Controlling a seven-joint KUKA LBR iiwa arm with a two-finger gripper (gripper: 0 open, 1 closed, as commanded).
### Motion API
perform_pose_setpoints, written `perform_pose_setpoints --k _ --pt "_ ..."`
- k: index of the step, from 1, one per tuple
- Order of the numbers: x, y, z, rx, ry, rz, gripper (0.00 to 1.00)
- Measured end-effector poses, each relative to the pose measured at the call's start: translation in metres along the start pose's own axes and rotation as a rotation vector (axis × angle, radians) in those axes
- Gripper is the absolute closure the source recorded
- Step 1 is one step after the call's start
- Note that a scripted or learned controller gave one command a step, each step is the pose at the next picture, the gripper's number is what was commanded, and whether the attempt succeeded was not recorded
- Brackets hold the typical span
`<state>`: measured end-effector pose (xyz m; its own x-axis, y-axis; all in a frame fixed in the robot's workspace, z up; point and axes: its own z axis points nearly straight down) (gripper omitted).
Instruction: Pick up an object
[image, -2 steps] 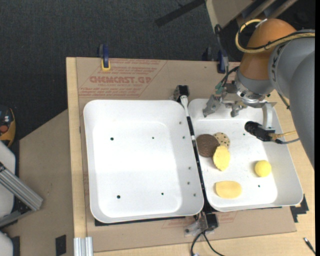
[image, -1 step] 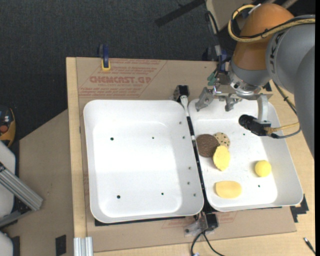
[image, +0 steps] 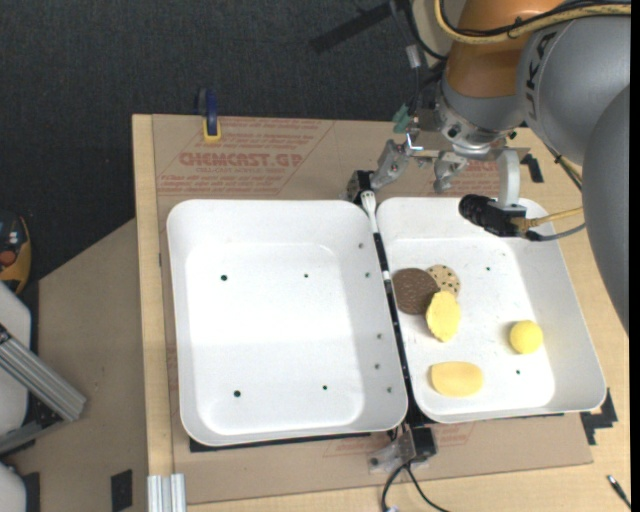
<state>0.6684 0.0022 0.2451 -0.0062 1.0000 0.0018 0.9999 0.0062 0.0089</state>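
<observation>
Both bins (image: 270, 225) are white; the right one holds a dark brown disc (image: 412, 289), a speckled tan cookie (image: 444, 277) (dark flecks), and three yellow pieces (image: 456, 378).

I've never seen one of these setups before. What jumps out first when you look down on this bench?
The big grey arm with its orange band comes in at the upper right, and its gripper hangs over the far edge of the right bin. In that bin sits a small cluster: a brown round piece, a speckled cookie and three yellow pieces. The left bin beside it is plain white.
</observation>
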Motion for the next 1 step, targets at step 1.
perform_pose_setpoints --k 1 --pt "-0.0786 -0.0046 0.0641 0.015 -0.002 0.013 0.00"
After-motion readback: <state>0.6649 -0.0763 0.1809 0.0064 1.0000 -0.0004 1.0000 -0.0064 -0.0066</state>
